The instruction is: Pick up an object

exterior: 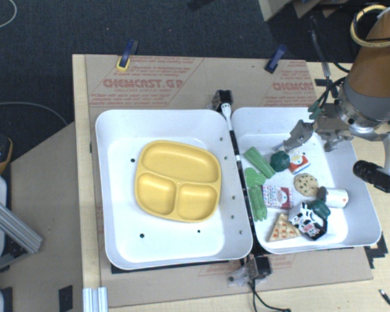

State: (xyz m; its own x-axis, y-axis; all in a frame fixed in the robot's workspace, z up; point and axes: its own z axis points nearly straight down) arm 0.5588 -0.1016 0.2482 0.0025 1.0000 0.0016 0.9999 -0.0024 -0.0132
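Step in hand: approach, nothing grasped yet. Gripper hangs over right bin, near its far side, above toy pile. Jaws look parted, nothing between them. Candidate things lie in right bin: green pods, dark green piece, cookie, red-white packet, pizza slice, cow toy. Left bin holds yellow tray. Next move likely: descend onto dark green piece just beside jaws, then close. Clutter tight; neighbours may get nudged.
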